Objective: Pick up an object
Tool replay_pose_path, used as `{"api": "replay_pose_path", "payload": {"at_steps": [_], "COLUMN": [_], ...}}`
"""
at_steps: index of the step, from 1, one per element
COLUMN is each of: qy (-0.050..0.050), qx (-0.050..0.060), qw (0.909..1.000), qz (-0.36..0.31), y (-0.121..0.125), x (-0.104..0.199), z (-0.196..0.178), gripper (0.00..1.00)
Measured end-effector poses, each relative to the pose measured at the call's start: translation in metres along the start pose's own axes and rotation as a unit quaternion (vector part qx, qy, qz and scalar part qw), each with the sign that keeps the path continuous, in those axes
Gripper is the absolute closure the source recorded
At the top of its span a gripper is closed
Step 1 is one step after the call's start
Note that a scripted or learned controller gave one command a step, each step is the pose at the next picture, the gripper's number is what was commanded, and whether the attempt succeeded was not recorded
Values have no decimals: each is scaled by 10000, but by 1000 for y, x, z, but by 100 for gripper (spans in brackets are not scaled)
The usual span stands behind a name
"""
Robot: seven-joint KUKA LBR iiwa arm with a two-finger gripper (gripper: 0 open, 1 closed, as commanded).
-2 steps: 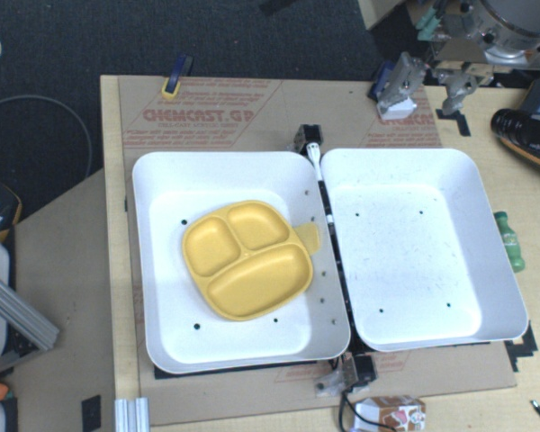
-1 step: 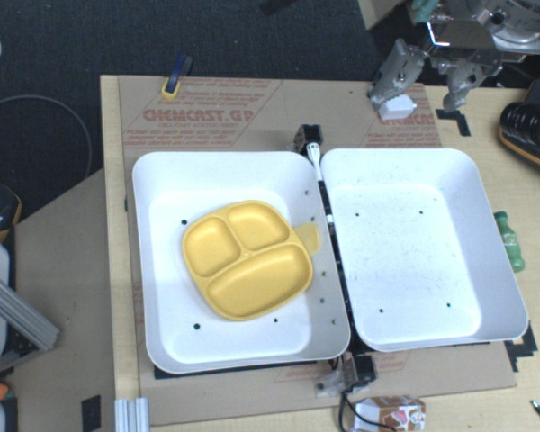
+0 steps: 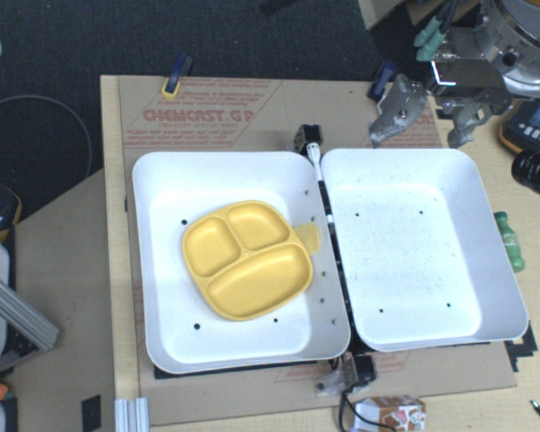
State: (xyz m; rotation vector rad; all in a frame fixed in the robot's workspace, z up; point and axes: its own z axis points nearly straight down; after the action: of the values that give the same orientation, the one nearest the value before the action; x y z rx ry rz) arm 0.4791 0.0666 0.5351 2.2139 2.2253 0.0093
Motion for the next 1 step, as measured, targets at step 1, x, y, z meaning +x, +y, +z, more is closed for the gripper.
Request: {"api": "replay_pose_path", "payload": {"at_steps": [1], "qy": [-11], "qx": [-2], "qw": [10000], "qz": [16], "y": [3], "x": [-1], "z": [-8], "gripper": [100]}}
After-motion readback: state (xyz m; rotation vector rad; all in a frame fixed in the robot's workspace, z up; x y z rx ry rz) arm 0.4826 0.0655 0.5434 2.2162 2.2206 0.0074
